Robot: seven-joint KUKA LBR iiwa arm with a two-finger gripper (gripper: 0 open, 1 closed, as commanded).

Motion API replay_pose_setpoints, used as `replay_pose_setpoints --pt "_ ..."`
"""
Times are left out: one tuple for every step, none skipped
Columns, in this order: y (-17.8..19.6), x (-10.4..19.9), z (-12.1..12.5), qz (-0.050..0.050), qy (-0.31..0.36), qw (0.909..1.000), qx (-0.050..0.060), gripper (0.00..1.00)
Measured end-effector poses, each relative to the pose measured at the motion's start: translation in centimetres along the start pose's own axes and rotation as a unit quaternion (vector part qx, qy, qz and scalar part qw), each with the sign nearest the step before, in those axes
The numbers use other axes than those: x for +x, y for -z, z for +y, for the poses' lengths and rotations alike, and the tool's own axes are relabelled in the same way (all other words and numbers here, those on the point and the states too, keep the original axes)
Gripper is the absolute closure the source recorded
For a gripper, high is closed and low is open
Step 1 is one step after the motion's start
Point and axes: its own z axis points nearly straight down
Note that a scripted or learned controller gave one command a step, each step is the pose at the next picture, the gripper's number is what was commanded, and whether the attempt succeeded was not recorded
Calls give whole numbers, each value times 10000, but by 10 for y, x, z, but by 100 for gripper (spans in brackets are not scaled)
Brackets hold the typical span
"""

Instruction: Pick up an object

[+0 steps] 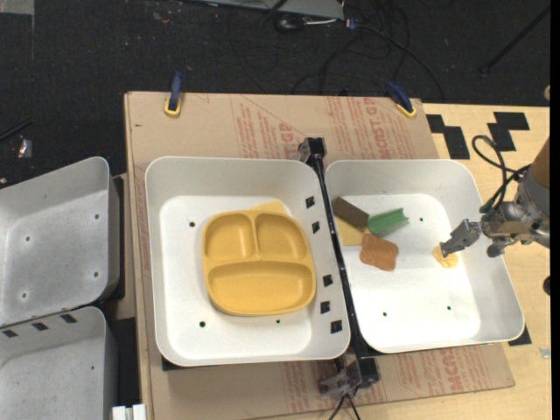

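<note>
Yellow piece [447,257] lies near right wall of right bin [420,322] | gripper [461,236] touching it from above, grip state: cannot tell | risk: piece is flat, may slip out when lifted

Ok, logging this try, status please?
Gripper low in right bin, fingers unclear. Small yellow piece just beneath it, not seen held. Green block and brown piece apart, leftward.
</note>
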Motion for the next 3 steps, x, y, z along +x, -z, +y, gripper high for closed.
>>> replay_pose_setpoints --pt "6 0 3 -18 18 10000 -59 0" --pt "-52 -5 10 -9 8 10000 -38 0" --pt "-111 -9 2 -8 4 10000 -41 0"
